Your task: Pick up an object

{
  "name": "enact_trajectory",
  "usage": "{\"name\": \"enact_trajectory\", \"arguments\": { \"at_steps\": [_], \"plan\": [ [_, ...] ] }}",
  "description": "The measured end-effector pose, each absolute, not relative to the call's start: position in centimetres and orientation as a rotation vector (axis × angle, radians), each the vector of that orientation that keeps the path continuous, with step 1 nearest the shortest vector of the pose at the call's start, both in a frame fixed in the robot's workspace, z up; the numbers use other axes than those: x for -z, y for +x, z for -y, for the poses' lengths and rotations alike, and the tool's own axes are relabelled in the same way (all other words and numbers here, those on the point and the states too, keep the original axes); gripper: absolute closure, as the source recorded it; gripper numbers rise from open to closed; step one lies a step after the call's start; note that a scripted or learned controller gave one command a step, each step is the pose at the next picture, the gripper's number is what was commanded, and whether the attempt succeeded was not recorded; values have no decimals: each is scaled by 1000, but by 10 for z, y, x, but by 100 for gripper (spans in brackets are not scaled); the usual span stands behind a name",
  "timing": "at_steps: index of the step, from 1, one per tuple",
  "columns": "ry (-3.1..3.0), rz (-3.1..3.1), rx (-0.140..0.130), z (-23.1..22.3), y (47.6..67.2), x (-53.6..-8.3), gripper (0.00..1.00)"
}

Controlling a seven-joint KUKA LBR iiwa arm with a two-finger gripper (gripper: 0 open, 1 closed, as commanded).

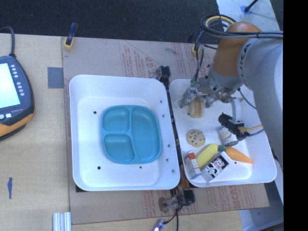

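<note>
My gripper (196, 99) hangs over the far left corner of the right bin (260, 174). Its fingers (185, 101) are spread open. A small tan block (196, 109) stands just below, in the gap between them, and I see no finger pressing on it. Nearer the camera in the same bin lie a round cookie (195, 137), a yellow corn cob (207, 154), an orange carrot (238, 155) and a small can (227, 136).
A red and white box (191, 163) and a black-and-white carton (216, 167) lie at the right bin's front. The left bin (82, 129) holds a blue divided plate (131, 133). A teach pendant (12, 95) rests on the bench at far left.
</note>
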State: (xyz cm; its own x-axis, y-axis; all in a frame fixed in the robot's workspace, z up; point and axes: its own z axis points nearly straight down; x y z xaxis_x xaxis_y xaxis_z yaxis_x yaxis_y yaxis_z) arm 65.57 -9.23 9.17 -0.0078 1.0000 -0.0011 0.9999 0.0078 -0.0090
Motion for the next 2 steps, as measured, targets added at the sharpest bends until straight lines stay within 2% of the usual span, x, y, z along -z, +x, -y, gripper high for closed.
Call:
{"name": "enact_trajectory", "arguments": {
  "at_steps": [1,2],
  "plan": [
    [-2206,2227,-14,94,656,-102,100],
    [-2215,2225,-2,67,642,-208,100]
  ]
}}
